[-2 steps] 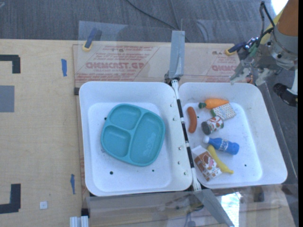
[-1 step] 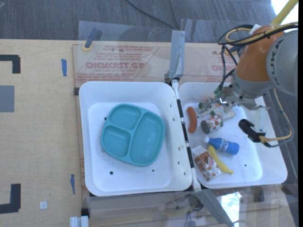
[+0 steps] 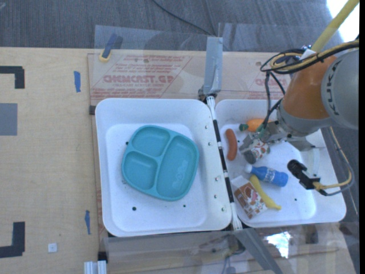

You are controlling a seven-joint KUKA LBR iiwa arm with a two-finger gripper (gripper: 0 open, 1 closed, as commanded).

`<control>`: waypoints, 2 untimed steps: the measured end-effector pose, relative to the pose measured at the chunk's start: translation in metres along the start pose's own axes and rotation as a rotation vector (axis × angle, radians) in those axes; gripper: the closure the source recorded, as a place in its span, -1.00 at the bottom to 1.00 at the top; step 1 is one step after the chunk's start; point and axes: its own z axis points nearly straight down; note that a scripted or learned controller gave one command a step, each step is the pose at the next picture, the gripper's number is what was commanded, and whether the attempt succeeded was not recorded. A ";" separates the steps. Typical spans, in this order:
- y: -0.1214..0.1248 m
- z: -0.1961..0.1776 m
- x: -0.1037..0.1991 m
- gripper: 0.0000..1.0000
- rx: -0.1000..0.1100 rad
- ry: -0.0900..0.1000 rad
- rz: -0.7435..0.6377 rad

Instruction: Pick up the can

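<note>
can (image 3: pixel 256 150) tilted in right bin (image 3: pixel 325 207), tool (image 3: pixel 263 135) touching its top

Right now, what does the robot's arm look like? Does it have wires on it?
The arm is big, round and grey, with a bright orange band above the wrist. Black and yellow cables loop over its top. Its hand is small, dark and metal. A yellow tube slants up behind it.
</note>
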 end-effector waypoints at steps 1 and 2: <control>0.001 -0.011 -0.002 1.00 -0.003 0.001 0.005; -0.016 -0.121 0.079 1.00 0.033 0.010 0.166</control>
